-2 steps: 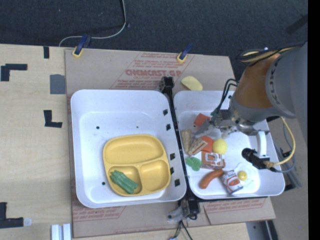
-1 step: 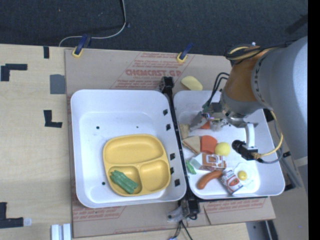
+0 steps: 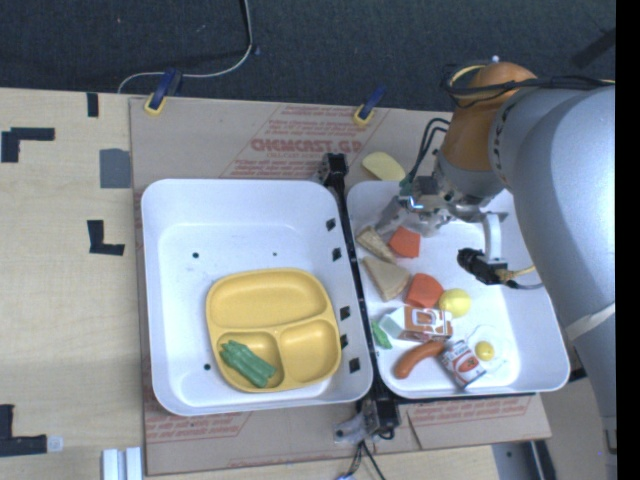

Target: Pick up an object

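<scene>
My gripper (image 3: 418, 211) hangs low over the far part of the right bin (image 3: 545, 333), below the orange wrist band. Just under and in front of it lies an orange-red block (image 3: 404, 243), with a tan wedge (image 3: 374, 243) to its left. Nearer the front sit a second tan wedge (image 3: 388, 279), another orange-red piece (image 3: 424, 289), a yellow ball (image 3: 455, 302), a white and red carton (image 3: 428, 320), a sausage (image 3: 414, 359) and a small can (image 3: 463, 364). I see nothing held in the gripper.
The left bin (image 3: 180, 228) holds a yellow divided tray (image 3: 290, 303) with a green pickle (image 3: 247, 363) in one compartment. A pale yellow piece (image 3: 381, 166) rests at the right bin's far rim. The grey arm (image 3: 570, 198) covers the bin's right side.
</scene>
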{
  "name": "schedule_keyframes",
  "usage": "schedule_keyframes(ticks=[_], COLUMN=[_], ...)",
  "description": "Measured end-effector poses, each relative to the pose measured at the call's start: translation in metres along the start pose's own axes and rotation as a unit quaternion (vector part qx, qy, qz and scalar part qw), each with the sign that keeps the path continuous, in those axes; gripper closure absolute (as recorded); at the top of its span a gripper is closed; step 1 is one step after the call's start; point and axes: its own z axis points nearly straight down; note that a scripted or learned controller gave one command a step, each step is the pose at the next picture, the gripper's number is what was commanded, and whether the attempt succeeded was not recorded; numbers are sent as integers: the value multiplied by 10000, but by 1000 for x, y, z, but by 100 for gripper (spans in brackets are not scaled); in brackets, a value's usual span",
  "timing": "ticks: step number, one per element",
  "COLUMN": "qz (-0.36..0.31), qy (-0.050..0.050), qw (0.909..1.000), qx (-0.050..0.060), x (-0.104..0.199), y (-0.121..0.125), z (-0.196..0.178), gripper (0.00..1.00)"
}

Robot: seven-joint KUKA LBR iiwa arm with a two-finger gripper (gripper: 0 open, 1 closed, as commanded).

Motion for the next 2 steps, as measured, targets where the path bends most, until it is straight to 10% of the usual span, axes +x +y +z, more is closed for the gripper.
schedule_keyframes(ticks=[2], qz=[7], qy=[23], qw=[10000], qx=[9], x=[0], y=[-24], z=[0], gripper=[0])
